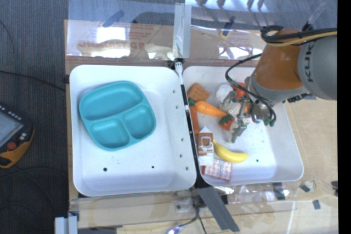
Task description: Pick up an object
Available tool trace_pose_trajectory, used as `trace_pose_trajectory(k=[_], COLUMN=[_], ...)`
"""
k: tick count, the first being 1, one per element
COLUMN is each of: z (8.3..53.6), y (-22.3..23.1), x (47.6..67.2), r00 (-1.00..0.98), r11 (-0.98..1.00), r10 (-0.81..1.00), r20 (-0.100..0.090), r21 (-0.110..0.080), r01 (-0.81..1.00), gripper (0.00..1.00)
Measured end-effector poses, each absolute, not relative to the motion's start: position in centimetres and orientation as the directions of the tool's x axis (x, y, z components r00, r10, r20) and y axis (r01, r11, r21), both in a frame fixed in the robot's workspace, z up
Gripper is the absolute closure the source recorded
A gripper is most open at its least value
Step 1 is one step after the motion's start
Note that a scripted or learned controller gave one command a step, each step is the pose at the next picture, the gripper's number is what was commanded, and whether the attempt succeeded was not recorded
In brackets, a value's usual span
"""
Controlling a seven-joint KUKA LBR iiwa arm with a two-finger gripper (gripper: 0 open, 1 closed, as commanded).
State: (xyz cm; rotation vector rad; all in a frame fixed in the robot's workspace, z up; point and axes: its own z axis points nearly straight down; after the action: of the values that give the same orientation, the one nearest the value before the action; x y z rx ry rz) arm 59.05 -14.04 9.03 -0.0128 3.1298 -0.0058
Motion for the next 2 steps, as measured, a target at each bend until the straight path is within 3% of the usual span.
trace_pose_trajectory(k=[1,2], z=[9.1,9.0], y=[-9.7,-12.1], x=[59.0,62.9], r00=[-0.995,-0.999], r11=[0.995,0.999], r10=[0.098,0.049], r20=[-0.016,-0.014], r21=[-0.004,-0.002], r01=[0.098,0.049], gripper=[0.00,0.00])
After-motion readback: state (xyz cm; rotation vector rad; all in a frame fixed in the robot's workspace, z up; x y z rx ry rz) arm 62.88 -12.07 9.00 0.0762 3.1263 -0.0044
